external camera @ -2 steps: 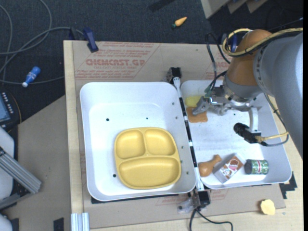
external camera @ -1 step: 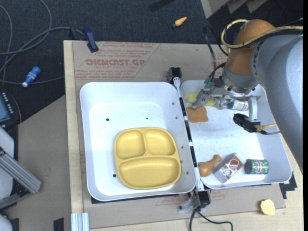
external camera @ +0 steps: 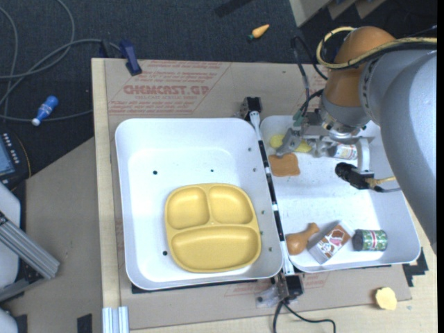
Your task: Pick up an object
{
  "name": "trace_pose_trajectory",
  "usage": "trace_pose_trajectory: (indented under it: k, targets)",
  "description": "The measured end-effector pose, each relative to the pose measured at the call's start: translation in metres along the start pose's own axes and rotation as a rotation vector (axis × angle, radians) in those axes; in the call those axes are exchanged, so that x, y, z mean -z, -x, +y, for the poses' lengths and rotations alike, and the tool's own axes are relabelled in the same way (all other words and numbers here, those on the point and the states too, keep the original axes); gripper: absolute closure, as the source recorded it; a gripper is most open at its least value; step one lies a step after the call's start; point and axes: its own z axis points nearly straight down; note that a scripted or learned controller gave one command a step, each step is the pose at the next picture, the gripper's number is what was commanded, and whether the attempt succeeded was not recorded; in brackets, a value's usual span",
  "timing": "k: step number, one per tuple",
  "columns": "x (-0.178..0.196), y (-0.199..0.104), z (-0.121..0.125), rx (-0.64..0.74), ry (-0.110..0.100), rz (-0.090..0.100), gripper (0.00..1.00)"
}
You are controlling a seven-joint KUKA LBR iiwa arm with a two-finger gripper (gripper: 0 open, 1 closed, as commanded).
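My gripper (external camera: 305, 144) hangs low over the far left part of the right bin (external camera: 388, 207), under the arm's orange band (external camera: 350, 61). Just below it and to the left lies a flat orange-brown piece (external camera: 284, 165). A small yellow thing (external camera: 277, 141) shows at the gripper's left side, partly hidden by it. Along the bin's near edge lie a brown pear-shaped piece (external camera: 302, 239), a small printed box (external camera: 330, 242) and a green can (external camera: 370, 240). Nothing is visibly held.
The left bin (external camera: 139, 151) holds a yellow divided plate (external camera: 211, 226). A yellow lump (external camera: 386, 297) lies on the bench near the right bin's front corner. The arm covers the right bin's far right side.
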Motion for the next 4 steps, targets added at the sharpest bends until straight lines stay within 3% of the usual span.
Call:
trace_pose_trajectory:
  k: [4]
  targets:
    - [-0.0001, 0.0005, 0.0007, 0.0, -0.001, 0.001, 0.0]
